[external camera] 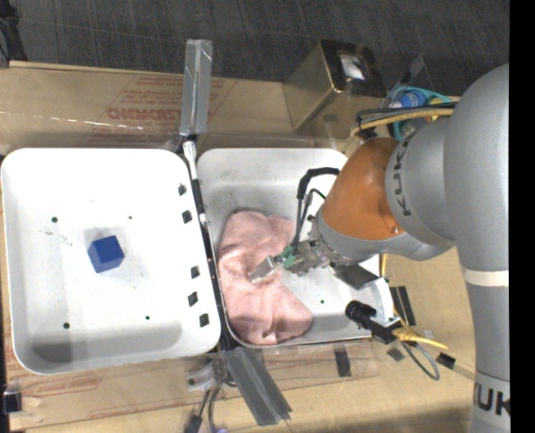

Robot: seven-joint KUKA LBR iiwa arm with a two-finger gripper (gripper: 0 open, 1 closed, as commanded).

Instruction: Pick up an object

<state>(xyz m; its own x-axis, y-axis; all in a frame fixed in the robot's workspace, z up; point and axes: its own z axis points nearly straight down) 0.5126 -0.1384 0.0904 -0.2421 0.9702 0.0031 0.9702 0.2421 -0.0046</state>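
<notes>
The left bin point(32, 242) holds a small blue cube point(106, 253), lying a little left of the bin's middle and well apart from everything else. A few small dark specks dot the white floor around it. A grey divider with dark clips runs between the two bins.

In the right bin point(249, 165) a crumpled pink cloth point(253, 291) covers the left and lower part of the floor, reaching up against the bin's left wall. The gripper point(269, 269) is down on the cloth, its metal tip touching the upper middle of the fabric. How wide the jaws stand cannot be told from this angle, nor whether any cloth sits between them.

The arm point(447, 188) comes in from the right, its orange band point(362, 201) hanging over the right side of the bin, with a black cable looping above it. Behind the bins a brown cardboard sheet point(87, 106) lies on the surface, and a small tan box point(330, 84) stands near the upper right
</notes>
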